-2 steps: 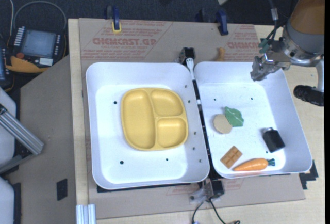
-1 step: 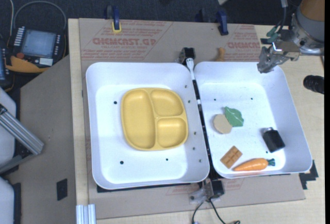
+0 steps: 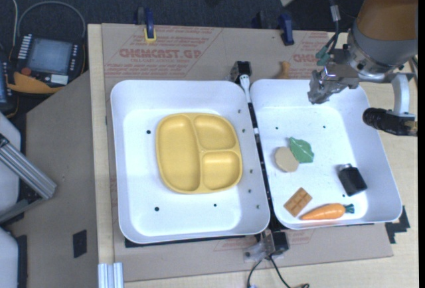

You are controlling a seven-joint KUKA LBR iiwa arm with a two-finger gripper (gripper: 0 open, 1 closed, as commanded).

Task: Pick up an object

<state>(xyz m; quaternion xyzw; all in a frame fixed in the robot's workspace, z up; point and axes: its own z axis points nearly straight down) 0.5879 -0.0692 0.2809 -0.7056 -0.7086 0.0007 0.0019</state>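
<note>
Camera view: gripper (image 3: 323, 91) over right bin (image 3: 378, 147) far edge, jaws state unclear, nothing seen between them. Carrot (image 3: 324, 212) at near edge, cracker (image 3: 297, 201) beside. Best to descend centred over carrot, jaws across its width, clear of cracker.

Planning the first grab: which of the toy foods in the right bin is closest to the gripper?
The green leaf piece; it lies farthest up the right bin, nearest the gripper.

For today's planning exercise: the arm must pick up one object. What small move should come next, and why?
Probably move the gripper toward the near side of the right bin: it sits over that bin's far edge, while the carrot, black block and other items lie nearer the front.
</note>
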